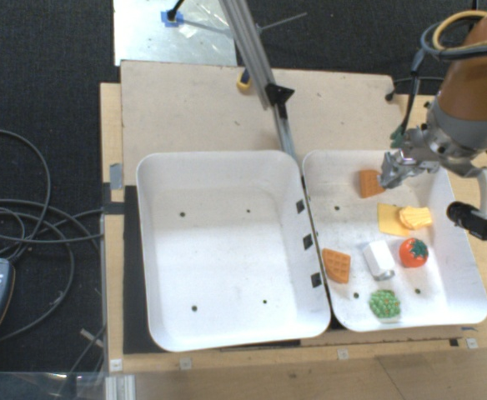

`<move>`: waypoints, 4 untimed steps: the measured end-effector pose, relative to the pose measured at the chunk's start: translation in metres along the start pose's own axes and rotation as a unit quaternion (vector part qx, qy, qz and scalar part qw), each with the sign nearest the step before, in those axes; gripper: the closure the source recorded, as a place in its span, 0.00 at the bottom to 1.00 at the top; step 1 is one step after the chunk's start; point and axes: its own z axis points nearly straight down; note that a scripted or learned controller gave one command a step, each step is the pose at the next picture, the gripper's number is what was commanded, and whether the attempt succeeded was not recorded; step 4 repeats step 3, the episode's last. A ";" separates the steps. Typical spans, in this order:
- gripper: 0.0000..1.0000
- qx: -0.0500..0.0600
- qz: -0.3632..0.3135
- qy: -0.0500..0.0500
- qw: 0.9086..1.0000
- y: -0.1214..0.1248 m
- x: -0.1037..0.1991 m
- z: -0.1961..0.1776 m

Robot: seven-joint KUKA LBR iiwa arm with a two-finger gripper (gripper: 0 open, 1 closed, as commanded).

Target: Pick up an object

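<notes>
Orange and small, a block (370,182) lies in the right bin (452,311), and the end effector (393,173) hangs just beside it, on the arm's side. This block looks like the thing to pick up. I cannot tell if the end effector is spread or pressed together, and nothing shows held in it.

It could go wrong if the end effector comes down on the block's edge and pushes it away. The block could also slide toward the wall between the bins.

Near the block lie a yellow piece (404,218), a red tomato (413,252), a white block (379,258), a waffle (337,265) and a green ball (384,304). The tip is dark and blurry. The arm (473,82) is cut off at the picture's edge.
</notes>
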 end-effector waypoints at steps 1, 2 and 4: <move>1.00 0.002 -0.001 0.001 1.000 0.003 0.060 0.005; 1.00 0.000 -0.001 0.001 1.000 0.021 0.112 0.001; 1.00 0.002 0.000 0.000 1.000 0.022 0.162 0.010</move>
